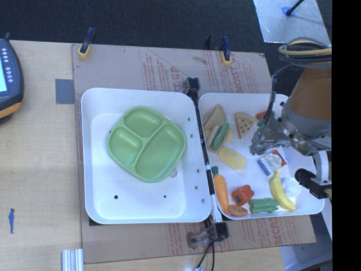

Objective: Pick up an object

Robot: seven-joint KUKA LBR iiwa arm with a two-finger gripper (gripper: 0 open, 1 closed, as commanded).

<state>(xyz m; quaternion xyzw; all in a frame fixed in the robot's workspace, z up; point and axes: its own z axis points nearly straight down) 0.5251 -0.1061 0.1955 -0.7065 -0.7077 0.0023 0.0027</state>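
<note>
The right bin (256, 101) holds several toy foods: a bread slice (215, 117), a green pickle (220, 135), a triangular wedge (244, 124), a pale yellow lump (232, 158), a carrot (220, 191), a red pepper (243, 194), a green vegetable (263, 205), a banana (280, 191) and a blue, white and red packet (271, 161). My gripper (261, 144) hangs over this bin's right half, just right of the wedge and up-left of the packet. I see nothing held in it.
The left bin (96, 151) carries a green divided plate (148, 143). A black divider (201, 145) with a clamp runs between the bins. A handheld pendant (8, 75) lies at the far left on the bench. The arm's orange band (313, 95) covers the right bin's far right corner.
</note>
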